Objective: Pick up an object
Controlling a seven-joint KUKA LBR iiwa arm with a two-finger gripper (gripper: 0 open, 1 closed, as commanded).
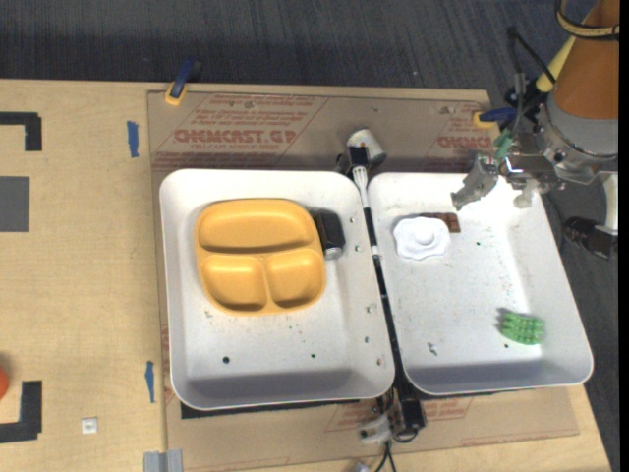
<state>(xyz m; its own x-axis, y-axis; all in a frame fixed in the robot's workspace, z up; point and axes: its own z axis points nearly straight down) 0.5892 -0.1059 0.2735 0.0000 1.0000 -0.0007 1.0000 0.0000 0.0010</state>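
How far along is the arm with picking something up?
Nothing looks picked up yet. The two-finger gripper hangs over the far edge of the right white bin, above and right of the white round lid-like piece. The small green ridged block lies untouched. Descent, grasp and lift remain.

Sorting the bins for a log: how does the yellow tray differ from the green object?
The yellow tray is far bigger than the green object. The tray lies in the left bin, the green object in the right bin. The tray has three compartments; the green object looks bumpy. Both lie untouched.
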